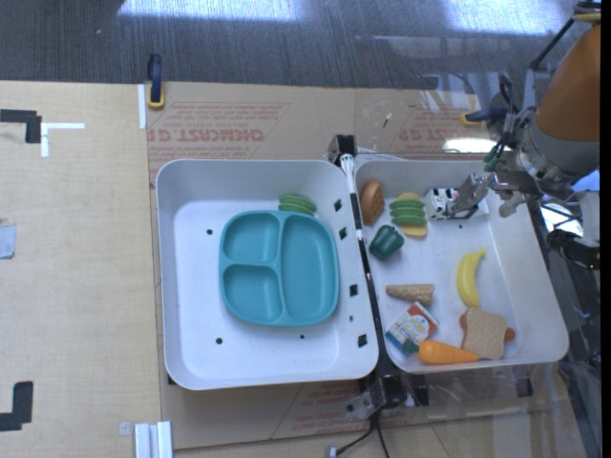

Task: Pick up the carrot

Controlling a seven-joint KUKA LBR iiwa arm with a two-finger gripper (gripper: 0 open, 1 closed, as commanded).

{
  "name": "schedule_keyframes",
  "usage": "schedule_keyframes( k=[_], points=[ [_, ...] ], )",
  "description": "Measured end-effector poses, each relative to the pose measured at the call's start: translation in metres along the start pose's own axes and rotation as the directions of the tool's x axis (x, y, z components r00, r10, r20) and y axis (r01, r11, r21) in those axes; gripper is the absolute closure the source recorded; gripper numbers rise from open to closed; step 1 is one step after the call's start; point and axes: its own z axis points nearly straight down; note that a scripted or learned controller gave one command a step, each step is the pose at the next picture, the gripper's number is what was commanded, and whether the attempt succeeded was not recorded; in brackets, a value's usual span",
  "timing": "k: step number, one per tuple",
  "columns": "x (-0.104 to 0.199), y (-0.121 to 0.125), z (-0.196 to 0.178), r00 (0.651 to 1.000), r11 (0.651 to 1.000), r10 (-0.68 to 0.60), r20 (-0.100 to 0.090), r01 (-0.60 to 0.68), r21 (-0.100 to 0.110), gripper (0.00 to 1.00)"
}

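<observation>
A: Where's the carrot (447, 353)?

B: Near edge of the right bin (535, 256), lying flat, touching the bread slice (485, 333) and the small carton (412, 330).

A: And the hand (470, 198)?

B: Far side, well apart, over the cow toy (439, 201). Released or clenched, I can't tell.

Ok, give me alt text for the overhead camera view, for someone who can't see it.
An orange carrot lies at the near edge of the right bin among toy foods, beside a slice of bread, while the gripper hovers near the bin's far end. The left bin holds a teal divided plate.
</observation>
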Motion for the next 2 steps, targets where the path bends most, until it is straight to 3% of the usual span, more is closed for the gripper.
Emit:
schedule_keyframes(
  k=[1,2],
  points=[
    [0.060,-0.032,0.099,0.999,0.999,-0.032,-0.001,0.032,0.002,0.00],
    [0.059,-0.108,0.109,0.964,0.964,0.266,-0.004,-0.266,-0.028,0.00]
  ],
)
